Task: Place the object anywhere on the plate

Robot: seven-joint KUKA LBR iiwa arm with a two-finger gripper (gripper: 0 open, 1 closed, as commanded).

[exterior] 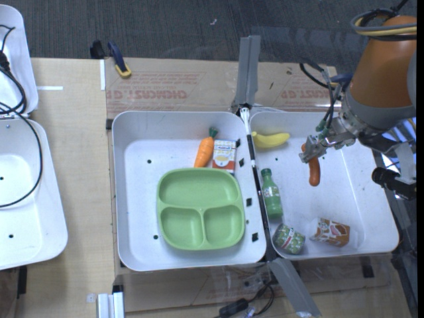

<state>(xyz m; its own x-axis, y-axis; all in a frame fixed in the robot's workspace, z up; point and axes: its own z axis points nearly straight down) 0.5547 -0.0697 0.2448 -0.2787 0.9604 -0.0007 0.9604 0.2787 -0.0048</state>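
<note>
Sausage (pixel 314 172) hanging upright from closed jaws of the gripper (pixel 311 152), over the right bin (pixel 371 211); top end hidden by fingers. Green 3-compartment plate (pixel 200 209) well apart in left bin (pixel 132 197). Banana (pixel 271 138) far left; bottle (pixel 270 192), can (pixel 289 239), packet (pixel 330 231) nearer. Carrot (pixel 205 152), carton (pixel 224 155) beyond plate.

The arm (pixel 387 58) is cut off by the right edge, and the carton's (pixel 224 156) label is too small to read.
</note>
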